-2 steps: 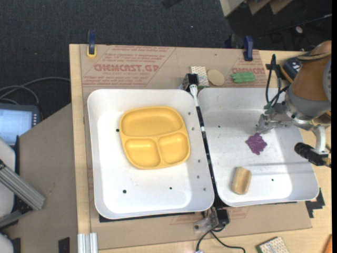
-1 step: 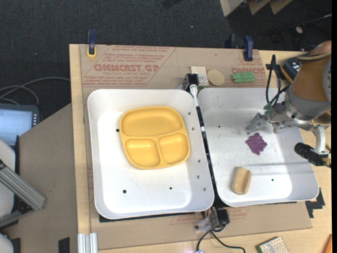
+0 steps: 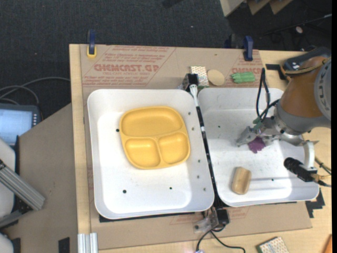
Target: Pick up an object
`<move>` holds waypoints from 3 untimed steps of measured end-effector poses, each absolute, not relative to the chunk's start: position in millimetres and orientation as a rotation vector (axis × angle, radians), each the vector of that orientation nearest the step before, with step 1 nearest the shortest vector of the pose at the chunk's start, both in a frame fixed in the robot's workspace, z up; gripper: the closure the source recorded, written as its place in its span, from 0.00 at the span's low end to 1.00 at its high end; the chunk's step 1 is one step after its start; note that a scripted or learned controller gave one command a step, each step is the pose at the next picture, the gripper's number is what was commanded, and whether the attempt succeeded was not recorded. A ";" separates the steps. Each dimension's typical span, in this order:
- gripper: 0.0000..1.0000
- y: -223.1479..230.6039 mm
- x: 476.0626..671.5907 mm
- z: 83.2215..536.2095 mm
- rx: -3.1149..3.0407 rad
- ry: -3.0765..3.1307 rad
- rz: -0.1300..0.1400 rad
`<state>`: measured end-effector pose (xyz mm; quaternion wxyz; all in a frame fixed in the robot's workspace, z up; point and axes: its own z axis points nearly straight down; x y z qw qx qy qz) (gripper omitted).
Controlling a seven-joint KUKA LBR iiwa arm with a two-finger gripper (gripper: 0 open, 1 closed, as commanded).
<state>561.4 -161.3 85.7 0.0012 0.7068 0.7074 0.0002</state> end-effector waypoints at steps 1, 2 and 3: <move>1.00 -163.6 563.5 97.9 2.215 2.213 0.004; 0.00 -163.5 563.1 97.0 2.217 2.213 0.003; 1.00 -163.8 563.9 107.7 2.214 2.211 0.006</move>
